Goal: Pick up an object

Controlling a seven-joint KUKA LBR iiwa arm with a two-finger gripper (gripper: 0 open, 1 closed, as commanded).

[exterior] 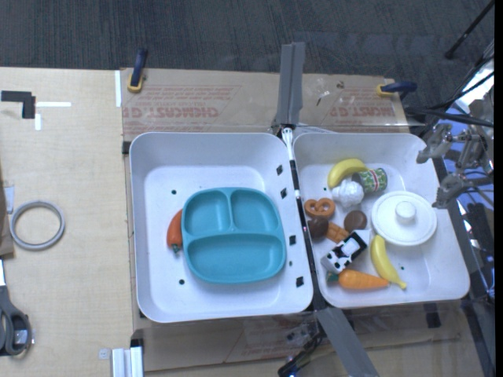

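At the right edge of the camera view, just off the outer rim of the right bin [434, 267], sits the grey metal gripper [452, 163]. Its parts blur together, so I cannot tell whether it is open or closed, and nothing shows in its grasp.

All the loose objects lie in that bin's smooth white plastic. A curved yellow banana [347, 170] is next to a small green can [374, 180]. A knotted brown pretzel [319, 207] lies nearer the divider. A round white lid [403, 218] has a central knob. A second banana [387, 261] lies close to a black-and-white cow toy [346, 251] and a tapered orange carrot [361, 280].

The left bin [157, 171] holds a glossy teal plate [234, 235] with three compartments. An orange piece [174, 231] is tucked against the plate's left edge.

On the pale wooden bench lies a grey tape ring [36, 225].
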